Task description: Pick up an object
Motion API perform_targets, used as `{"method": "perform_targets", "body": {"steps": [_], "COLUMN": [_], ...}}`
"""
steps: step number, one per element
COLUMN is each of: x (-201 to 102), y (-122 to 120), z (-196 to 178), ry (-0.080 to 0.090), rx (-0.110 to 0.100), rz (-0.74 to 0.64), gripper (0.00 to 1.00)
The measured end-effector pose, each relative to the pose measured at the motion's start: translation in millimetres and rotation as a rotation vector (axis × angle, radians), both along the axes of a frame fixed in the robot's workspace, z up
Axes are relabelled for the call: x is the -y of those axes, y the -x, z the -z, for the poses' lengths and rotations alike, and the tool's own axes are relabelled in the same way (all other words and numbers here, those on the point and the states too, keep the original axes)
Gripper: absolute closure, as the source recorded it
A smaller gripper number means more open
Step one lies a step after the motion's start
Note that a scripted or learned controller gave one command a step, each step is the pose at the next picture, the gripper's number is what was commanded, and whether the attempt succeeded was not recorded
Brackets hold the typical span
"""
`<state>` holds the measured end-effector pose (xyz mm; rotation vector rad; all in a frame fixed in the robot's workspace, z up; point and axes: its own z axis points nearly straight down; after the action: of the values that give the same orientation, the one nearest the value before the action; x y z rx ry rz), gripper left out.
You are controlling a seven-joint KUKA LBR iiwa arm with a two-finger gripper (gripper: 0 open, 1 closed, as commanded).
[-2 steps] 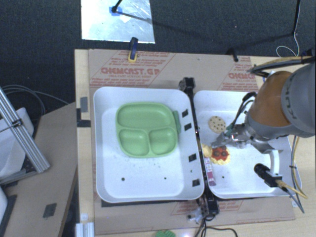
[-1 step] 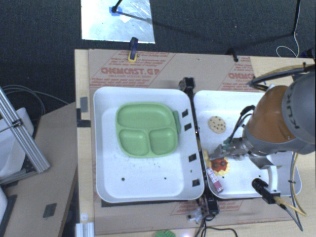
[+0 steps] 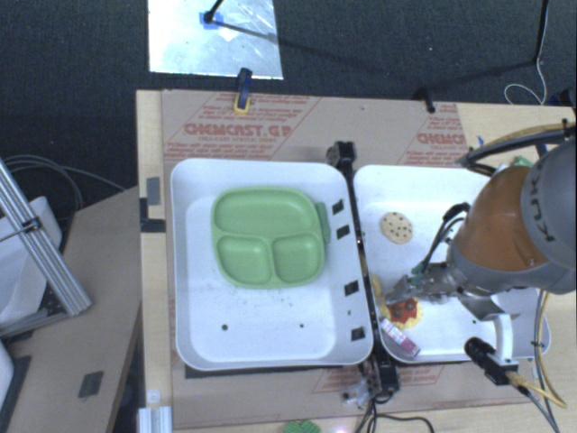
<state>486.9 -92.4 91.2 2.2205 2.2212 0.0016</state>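
Observation:
In the right bin [image 3: 424, 183] a round tan cookie [image 3: 396, 227] lies near the middle left. A red and orange toy [image 3: 403, 311] rests at the bin's lower left, with a small pink and white object [image 3: 398, 337] just below it by the rim. My gripper [image 3: 401, 289] reaches in from the right and sits low, right above the red and orange toy. The arm's orange band [image 3: 500, 224] and grey wrist cover the right half of this bin.
The left bin [image 3: 194, 332] holds a green divided plate [image 3: 269, 237]. A black divider [image 3: 354, 242] with clips runs between the two bins. Cables [image 3: 532, 382] trail off the bench at the lower right.

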Motion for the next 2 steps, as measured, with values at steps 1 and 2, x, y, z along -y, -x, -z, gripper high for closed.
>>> {"method": "perform_targets", "body": {"steps": [1,2], "x": [8.9,2.2], "y": [-14.4,-12.3], "z": [5.2,-20.9], "ry": [-0.003,0.0], "rx": [0.001,0.002], "rz": [-0.002,-0.004], "gripper": [0.0,0.0]}}
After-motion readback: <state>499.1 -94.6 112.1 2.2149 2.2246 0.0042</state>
